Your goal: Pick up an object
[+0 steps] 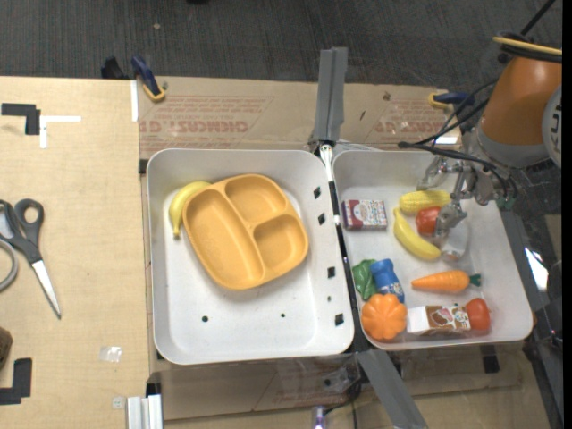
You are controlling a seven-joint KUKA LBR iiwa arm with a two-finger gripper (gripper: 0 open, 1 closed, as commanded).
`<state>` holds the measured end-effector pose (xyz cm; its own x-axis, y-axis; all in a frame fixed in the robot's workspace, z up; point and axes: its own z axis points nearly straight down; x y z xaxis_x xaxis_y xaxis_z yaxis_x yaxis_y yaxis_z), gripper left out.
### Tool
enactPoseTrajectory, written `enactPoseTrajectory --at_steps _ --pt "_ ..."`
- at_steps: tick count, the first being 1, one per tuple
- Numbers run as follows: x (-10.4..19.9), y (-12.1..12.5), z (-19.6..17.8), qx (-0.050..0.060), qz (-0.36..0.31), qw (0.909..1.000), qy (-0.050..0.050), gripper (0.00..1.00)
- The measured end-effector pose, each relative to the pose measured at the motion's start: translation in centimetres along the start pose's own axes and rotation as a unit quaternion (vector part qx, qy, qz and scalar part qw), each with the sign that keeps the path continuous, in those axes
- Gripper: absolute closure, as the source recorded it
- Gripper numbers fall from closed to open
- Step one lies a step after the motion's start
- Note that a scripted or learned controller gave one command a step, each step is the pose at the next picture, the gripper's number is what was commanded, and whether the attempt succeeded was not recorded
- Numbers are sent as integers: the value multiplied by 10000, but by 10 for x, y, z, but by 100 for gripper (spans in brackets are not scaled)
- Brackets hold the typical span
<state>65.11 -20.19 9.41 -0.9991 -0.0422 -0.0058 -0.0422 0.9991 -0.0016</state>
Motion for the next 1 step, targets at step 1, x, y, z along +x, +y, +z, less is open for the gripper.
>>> enactPoseTrajectory --at_steps 1 --pt "-13 82 0 -8 193 9998 3 0"
